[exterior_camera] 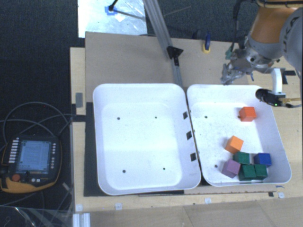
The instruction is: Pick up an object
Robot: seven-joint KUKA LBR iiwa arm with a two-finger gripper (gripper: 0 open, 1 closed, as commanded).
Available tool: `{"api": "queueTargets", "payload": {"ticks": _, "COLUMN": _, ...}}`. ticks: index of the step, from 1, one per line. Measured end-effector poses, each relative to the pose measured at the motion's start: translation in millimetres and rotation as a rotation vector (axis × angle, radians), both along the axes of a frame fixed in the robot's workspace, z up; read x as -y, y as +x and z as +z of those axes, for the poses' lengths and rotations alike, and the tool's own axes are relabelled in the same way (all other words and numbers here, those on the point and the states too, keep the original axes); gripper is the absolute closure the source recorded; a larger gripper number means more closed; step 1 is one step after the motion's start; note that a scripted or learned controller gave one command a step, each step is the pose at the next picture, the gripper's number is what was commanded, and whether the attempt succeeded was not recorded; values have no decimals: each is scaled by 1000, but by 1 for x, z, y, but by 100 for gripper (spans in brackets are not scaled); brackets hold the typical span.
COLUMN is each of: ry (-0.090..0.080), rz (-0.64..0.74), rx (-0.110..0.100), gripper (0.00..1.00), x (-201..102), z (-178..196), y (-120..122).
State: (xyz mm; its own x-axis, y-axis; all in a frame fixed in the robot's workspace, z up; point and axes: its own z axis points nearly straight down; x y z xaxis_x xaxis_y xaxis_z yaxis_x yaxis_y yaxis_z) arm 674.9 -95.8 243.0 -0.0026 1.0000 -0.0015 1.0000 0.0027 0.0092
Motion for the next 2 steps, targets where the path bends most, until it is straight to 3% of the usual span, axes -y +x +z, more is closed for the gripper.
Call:
{"api": "queueTargets", "payload": {"ticks": 1, "ry": 1, "rz": 2, "rx": -2, "gripper": 100, "x": 0, "z": 35, "y": 1}}
{"api": "queueTargets", "payload": {"ticks": 2, "ry": 2, "rz": 5, "rx": -10, "gripper": 100, "x": -35, "z": 24, "y": -21}}
